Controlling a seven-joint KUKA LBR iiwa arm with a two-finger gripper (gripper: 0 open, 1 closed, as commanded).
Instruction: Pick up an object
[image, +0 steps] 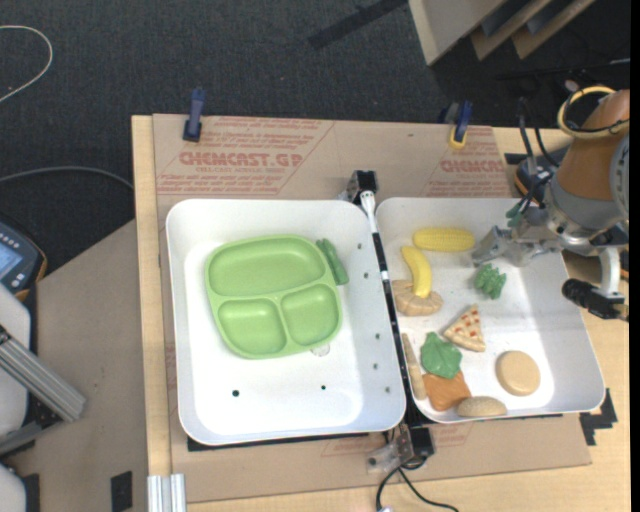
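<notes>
My gripper hangs over the upper right part of the right bin, reaching in from the right. A small green broccoli piece lies just in front of the gripper's tip, close to it or touching; I cannot tell which. Other toy foods lie in the same bin: a yellow oval piece, a banana, a tan bread piece, a pizza slice, a green leafy piece, an orange piece, a round tan cookie and a beige potato.
The left bin holds a green divided tray with a green handle-like piece at its right edge. A black rail runs between the bins. Clamps grip the cardboard at the back.
</notes>
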